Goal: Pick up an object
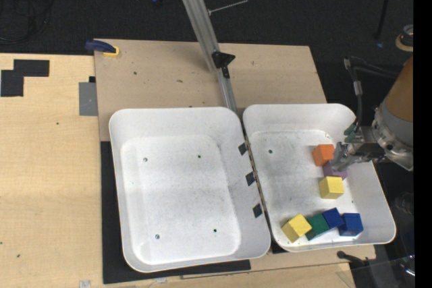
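Observation:
In the right bin (290, 125) lie several small blocks. An orange block (322, 154) sits near the bin's right side, a purple one (335, 171) just below it, and a yellow cube (331, 187) below that. At the front edge are a yellow block (295, 227), a green block (317, 224) and two blue blocks (343, 220). My gripper (342, 157) reaches in from the right, low over the orange and purple blocks, its tips right beside them. The fingers are too small and dark to read.
The left bin (179, 185) stands beside the right one, with black clips along the shared edge. A slanted aluminium rail (199, 17) rises behind the bins. The arm's orange band (405, 94) is at the right edge.

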Tool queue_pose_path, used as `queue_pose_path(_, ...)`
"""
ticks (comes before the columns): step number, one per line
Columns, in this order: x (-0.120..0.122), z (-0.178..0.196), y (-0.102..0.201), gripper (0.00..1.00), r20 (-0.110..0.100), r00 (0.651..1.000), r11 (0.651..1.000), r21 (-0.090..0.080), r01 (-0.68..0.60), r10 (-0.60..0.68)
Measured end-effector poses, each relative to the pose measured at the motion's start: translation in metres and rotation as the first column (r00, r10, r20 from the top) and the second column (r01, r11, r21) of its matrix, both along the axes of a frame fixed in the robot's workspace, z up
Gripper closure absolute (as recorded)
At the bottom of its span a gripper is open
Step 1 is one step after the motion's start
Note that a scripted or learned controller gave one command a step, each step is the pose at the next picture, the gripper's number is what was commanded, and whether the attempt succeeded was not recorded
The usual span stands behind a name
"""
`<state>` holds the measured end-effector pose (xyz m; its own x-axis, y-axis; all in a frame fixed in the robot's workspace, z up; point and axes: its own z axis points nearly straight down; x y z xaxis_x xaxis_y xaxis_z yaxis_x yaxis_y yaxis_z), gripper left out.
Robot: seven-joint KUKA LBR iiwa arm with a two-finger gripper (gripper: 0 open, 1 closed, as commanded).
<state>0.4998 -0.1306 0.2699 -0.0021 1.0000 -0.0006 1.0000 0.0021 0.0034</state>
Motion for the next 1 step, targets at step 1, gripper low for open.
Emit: queue_pose_path(1, 0.0003, 0.0272, -0.0009, 1.00, -0.003, 1.000, 1.000, 0.000, 0.001, -0.001)
